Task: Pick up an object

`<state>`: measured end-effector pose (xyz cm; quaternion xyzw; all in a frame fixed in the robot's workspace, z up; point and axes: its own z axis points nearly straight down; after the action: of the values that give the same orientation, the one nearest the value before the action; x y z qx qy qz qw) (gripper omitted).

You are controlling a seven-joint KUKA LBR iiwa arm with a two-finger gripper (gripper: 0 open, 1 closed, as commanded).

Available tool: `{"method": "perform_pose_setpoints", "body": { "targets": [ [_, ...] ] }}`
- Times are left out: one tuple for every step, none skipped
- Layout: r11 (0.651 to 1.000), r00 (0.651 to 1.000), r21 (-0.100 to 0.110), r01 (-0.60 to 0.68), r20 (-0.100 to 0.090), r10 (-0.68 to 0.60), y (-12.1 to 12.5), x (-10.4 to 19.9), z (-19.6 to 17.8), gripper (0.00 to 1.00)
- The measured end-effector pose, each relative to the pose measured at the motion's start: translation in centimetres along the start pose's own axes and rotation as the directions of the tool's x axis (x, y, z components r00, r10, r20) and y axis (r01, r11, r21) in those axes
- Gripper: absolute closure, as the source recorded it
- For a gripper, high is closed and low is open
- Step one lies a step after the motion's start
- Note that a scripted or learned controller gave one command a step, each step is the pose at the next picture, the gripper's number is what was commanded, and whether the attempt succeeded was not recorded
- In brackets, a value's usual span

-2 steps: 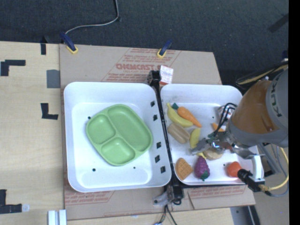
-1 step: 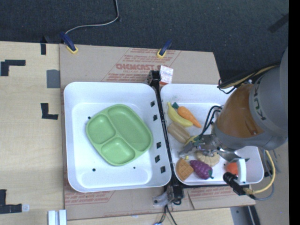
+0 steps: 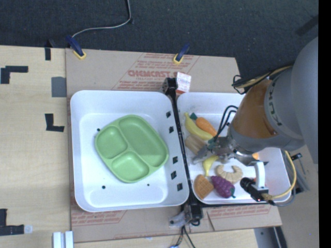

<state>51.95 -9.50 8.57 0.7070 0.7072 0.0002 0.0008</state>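
The arm (image 3: 269,112) is reaching into the right bin (image 3: 282,182) from the right, its orange band sitting above the wrist. The hand (image 3: 209,150) is hanging low over a cluster of toy food: a banana (image 3: 192,126), a carrot (image 3: 206,125), a croissant (image 3: 230,173), purple grapes (image 3: 223,186) and a waffle-textured piece (image 3: 202,186). Whether the hand is clenched or released, I cannot tell. The left bin (image 3: 83,138) is carrying a green divided plate (image 3: 132,148). Both bins are resting on cardboard (image 3: 145,71) on the bench (image 3: 26,154).
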Motion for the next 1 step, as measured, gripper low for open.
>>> {"method": "perform_pose_setpoints", "body": {
  "targets": [
    [1.000,1.000,-0.001,-0.001,0.001,0.001,0.00,-0.05,-0.96,1.00]
  ]
}}
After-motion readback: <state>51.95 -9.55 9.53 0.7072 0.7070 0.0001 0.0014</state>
